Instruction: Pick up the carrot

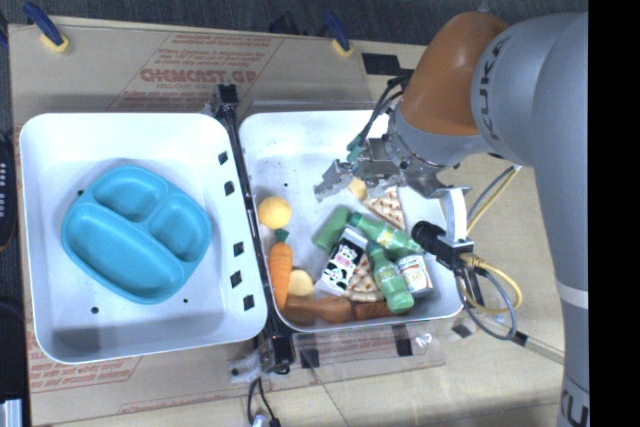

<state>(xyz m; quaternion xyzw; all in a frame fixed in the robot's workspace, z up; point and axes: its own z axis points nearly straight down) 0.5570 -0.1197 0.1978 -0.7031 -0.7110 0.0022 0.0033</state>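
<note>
The carrot (pixel 281 269) is orange with a small green top and lies lengthwise against the left wall of the right bin (pixel 300 140), near its front. My gripper (pixel 340 179) hangs over the middle of that bin, up and to the right of the carrot and well apart from it. It is open, with nothing between its fingers. A small yellow piece (pixel 357 188) sits just beside the gripper.
A yellow lemon (pixel 274 211) lies just behind the carrot. Green bottles (pixel 386 236), a milk carton (pixel 345 267), a waffle wedge (pixel 388 207), a jar (pixel 415 275) and a sausage (pixel 320 310) crowd the bin's front right. The left bin (pixel 60 145) holds a blue divided plate (pixel 137 230).
</note>
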